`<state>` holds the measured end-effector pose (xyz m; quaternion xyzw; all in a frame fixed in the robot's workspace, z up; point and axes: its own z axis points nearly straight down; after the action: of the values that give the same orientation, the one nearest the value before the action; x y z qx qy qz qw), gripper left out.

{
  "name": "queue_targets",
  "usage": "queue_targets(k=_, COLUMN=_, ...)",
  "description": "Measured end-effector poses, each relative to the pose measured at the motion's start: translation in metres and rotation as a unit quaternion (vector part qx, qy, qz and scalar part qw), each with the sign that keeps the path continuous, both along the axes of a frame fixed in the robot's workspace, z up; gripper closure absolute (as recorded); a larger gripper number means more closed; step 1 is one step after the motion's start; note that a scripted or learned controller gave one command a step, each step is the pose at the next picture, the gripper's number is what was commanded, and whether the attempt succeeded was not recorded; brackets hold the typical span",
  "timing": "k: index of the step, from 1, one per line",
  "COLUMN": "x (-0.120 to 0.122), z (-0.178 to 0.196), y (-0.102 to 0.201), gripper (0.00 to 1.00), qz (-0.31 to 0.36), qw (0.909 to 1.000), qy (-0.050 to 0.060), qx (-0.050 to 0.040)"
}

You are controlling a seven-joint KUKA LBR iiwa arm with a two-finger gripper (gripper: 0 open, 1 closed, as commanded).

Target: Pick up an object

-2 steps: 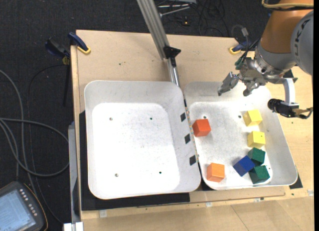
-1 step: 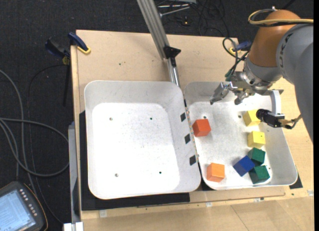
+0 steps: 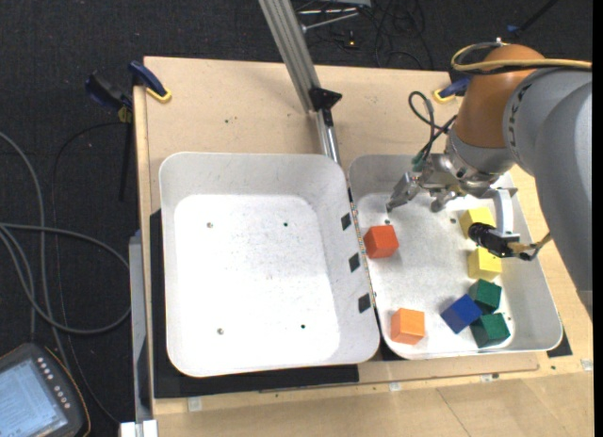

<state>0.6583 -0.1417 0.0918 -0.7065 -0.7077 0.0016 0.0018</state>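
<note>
This looks like a robotics lab rather than any home or shop. A pale plywood surface [image 3: 245, 105] stands on dark carpet [image 3: 57, 68], held at its corners by blue-and-yellow clamps [image 3: 151, 82]. Loose black cables [image 3: 38, 266] trail across the floor, and a grey handheld control pendant with a lit screen [image 3: 33, 393] lies at the lower left. A slanted aluminium rail [image 3: 287, 35] rises from the bench, and a big grey-and-orange industrial robot arm [image 3: 528, 105] reaches in over two shallow white plastic bins [image 3: 254, 167].
</note>
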Motion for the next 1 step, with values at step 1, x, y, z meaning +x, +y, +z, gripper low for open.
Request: queue_targets(k=1, x=0.0021, z=0.0143, y=-0.0004, gripper=1.0, qz=0.0, qw=1.0, qy=-0.004, qx=-0.0007)
